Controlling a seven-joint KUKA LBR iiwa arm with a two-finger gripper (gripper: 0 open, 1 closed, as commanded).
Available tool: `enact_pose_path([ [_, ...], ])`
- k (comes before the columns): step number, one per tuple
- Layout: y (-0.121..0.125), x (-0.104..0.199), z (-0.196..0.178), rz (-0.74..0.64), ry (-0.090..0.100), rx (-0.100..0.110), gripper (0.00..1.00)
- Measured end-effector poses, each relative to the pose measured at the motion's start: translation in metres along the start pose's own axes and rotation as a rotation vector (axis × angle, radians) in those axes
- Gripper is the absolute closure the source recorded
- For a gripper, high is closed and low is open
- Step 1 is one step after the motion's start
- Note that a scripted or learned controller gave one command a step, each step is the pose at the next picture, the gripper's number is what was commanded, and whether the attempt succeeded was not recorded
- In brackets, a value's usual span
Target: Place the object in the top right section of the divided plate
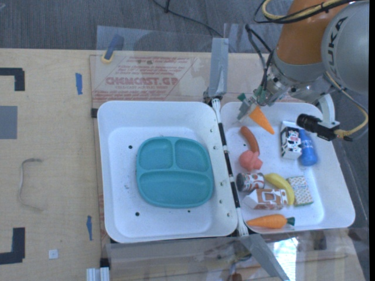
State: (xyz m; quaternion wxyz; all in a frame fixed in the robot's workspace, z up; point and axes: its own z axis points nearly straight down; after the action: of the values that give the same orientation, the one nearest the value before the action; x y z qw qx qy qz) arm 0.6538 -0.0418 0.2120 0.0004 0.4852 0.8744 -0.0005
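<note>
The grey arm with its orange band is reaching in from the right and holding its two-finger gripper (251,105) over the upper left corner of the right white bin (340,206). The fingers are pinching the green leafy end of an orange plastic carrot (261,119), which is hanging at a slant with its pointed tip aiming down and to the right.

The teal divided plate (174,171) is lying in the middle of the left white bin (117,157), well apart from the carrot, with two small sections along its upper side and one long section below.

Below the carrot, a reddish sausage-shaped toy (250,138) and a pink rounded toy (250,160) are lying near the bin's left wall. A small cow-patterned carton (290,143) is sitting just beside a blue bottle-like toy (308,151). Lower down, a yellow plastic banana (280,187) is resting against a checkered square piece (300,190), and a second orange carrot (270,221) is lying along the bottom edge.
</note>
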Motion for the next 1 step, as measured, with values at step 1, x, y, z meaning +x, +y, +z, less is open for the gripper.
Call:
enact_pose_path([
  [1, -0.0121, 0.0763, 0.0297, -0.255, 0.002, 0.0, 1.0],
])
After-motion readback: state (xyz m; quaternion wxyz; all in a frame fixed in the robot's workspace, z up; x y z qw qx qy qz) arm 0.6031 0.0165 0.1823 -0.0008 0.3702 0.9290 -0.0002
